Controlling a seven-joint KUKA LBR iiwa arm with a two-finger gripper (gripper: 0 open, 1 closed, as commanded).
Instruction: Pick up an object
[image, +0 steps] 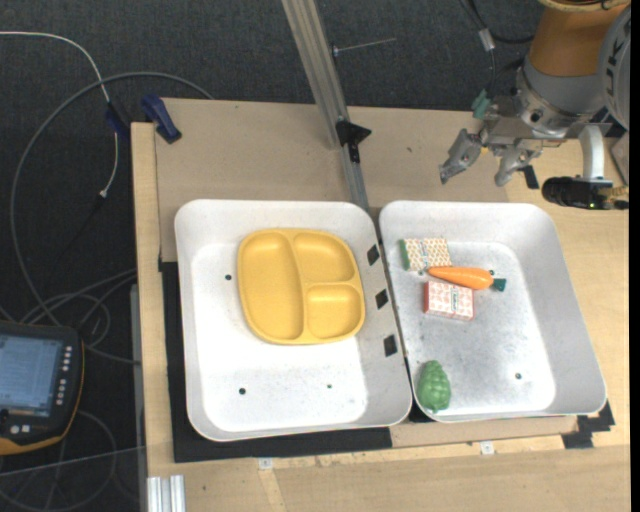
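Four candidates lie in the right bin (570, 300), and none is between the fingers of the gripper (485, 165), which hangs beyond the bin's far rim, over the bare bench (250, 130) near the upper right of the camera view; its two fingers are spread well apart with nothing between them, one tip toward the left and one toward the right; the toy carrot (462, 277) is the likeliest target, lying in the far half of that bin, nearer the camera than the jaws and slightly left of them, so the reach must come toward the camera and down across the rim; its long axis runs roughly left to right across the view, green stub at the right end, tilted only slightly; the fingers seem spread along much the same line, so I judge the wrist would need turning by about a quarter to close across the carrot's narrow width rather than along its length; the carrot touches or overlaps a pale patterned box (426, 252) on its far side and a red-and-white box (449, 301) on its near side, which crowds a descent; a green lumpy object (434, 386) sits apart by the near rim; the yellow divided plate (300, 285) rests in the left bin (200, 330), well clear of the arm.
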